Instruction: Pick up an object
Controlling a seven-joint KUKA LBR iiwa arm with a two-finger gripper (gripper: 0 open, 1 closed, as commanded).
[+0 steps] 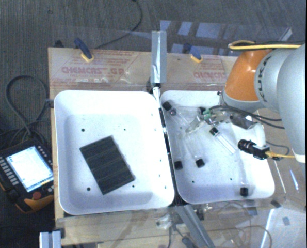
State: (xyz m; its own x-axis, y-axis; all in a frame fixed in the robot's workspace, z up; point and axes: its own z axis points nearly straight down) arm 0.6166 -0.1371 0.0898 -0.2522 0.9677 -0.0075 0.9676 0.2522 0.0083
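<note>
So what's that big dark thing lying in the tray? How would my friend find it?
Look at the white bin on the left. On its floor lies a flat black rectangular panel with ridges, turned at a slant. It is far larger than the small black pieces scattered in the other bin.

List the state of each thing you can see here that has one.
Dark ribbed panel: lying flat and askew in the left bin, nothing touching it.
Gripper: low over the right bin's upper part, nothing seen in its grasp.
Handheld screen: lit, lying left of the bench.
Small black bits: scattered loose on the right bin's floor.
</note>
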